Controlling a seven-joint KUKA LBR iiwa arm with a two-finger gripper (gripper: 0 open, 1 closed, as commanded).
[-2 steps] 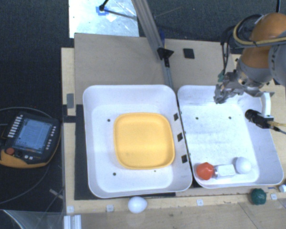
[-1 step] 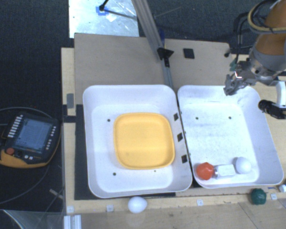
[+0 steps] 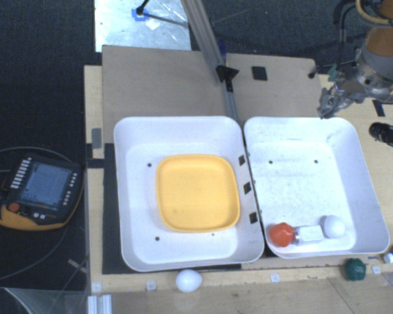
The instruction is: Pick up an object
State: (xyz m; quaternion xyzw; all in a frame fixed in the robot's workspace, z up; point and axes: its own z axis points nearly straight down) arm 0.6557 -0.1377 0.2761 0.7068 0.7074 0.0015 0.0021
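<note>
Bench carrying two white bins, I am seeing the gripper (image 3: pixel 329 106) hovering at the right bin's (image 3: pixel 354 142) far rim, grip state indeterminate, red ball (image 3: pixel 281 234) lying in that bin's near corner, yellow plate (image 3: pixel 198 193) sitting in the left bin (image 3: pixel 134 175).

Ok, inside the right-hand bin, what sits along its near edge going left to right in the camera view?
Red ball → small white block → white ball. All three lie along the near wall of the right bin.
</note>
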